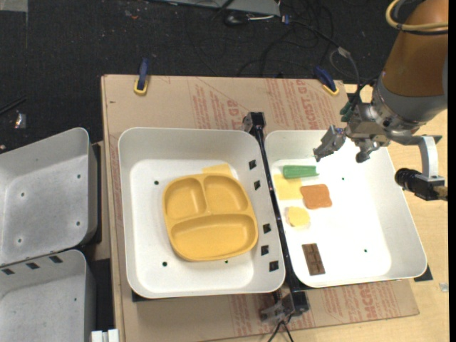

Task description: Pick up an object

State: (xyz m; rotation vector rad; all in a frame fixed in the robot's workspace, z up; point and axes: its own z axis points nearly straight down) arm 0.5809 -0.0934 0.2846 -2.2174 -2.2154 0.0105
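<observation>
In the right bin (pixel 399 226) lie a green bar (pixel 299 170), a pale yellow square (pixel 285 189), an orange square (pixel 315 196), a round yellow piece (pixel 298 216) and a brown block (pixel 313 258). My gripper (pixel 347 147) hangs over the bin's far side, above and to the right of the green bar. Its fingers (pixel 326 147) stand spread apart, open, with nothing between them.
The left bin (pixel 142 191) holds a yellow divided tray (pixel 210 216) with a pale yellow piece (pixel 218 169) peeking out behind it. A black divider (pixel 267 191) runs between the bins. White panels (pixel 43 184) lie at the far left.
</observation>
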